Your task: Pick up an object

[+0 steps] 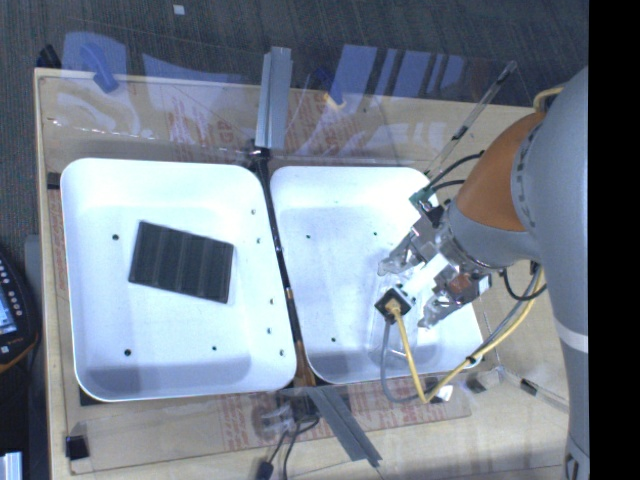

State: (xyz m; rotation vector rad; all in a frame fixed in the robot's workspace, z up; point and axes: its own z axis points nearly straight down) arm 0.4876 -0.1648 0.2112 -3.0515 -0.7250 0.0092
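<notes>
two white bins side by side on the worktop (pixel 150 108); one dark ribbed rectangular pad (pixel 182 261); one arm.

left bin (pixel 90 183): the dark ribbed rectangular pad lies flat near its centre, tilted slightly, long side running 10 to 4 o'clock. open white floor on all sides of it, widest toward 6 o'clock; not touching any wall.

right bin (pixel 330 193): its floor toward 9 o'clock is bare white. the end effector (pixel 420 283) hangs over the bin's 3 to 4 o'clock part, near the right wall. cannot tell how far it is open; nothing visible in it. yellow cable (pixel 410 363) trails toward 6 o'clock.
</notes>
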